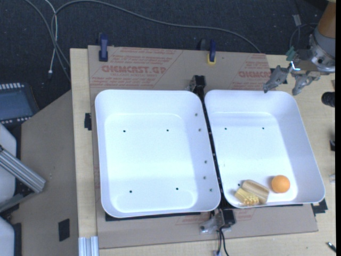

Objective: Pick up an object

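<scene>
Our gripper point(285, 81) hangs spread open and holds nothing, above the right bin's point(266, 143) far corner. We judge this the approach step: the orange ball point(280, 184) and corn cob point(250, 192) lie well apart from it, at the near edge, requiring travel and descent.

You look down from one fixed camera above the bench point(80, 143), tilted at a slant, so its far edge sits at the top of frame. You are set back far enough to take in both white bins, the left bin point(154, 153) and right bin point(266, 143), side by side, with dark floor point(160, 15) beyond. The arm point(325, 41) enters at your upper right.
</scene>
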`<state>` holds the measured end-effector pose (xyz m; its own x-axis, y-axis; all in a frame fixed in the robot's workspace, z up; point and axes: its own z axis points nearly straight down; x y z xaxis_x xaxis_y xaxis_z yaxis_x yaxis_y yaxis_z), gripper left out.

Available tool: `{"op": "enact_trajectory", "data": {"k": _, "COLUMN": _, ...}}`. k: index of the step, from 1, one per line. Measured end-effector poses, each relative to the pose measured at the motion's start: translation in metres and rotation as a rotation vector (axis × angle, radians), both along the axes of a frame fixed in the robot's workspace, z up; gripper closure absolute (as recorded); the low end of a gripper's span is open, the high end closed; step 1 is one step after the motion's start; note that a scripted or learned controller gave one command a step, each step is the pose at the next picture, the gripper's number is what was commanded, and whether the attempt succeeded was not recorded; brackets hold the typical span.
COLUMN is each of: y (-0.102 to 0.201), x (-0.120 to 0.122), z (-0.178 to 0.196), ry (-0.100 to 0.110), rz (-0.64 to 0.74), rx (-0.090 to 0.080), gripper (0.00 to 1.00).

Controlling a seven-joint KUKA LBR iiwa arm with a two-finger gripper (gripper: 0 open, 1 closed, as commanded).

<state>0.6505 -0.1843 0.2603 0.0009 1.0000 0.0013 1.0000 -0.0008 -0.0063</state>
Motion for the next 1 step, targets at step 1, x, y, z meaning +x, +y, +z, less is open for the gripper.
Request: {"op": "enact_trajectory", "data": {"k": 1, "y": 0.0003, "x": 0.0012, "z": 0.0042, "ry": -0.007, "rz": 0.001, "rx": -0.001, "gripper": 0.00}}
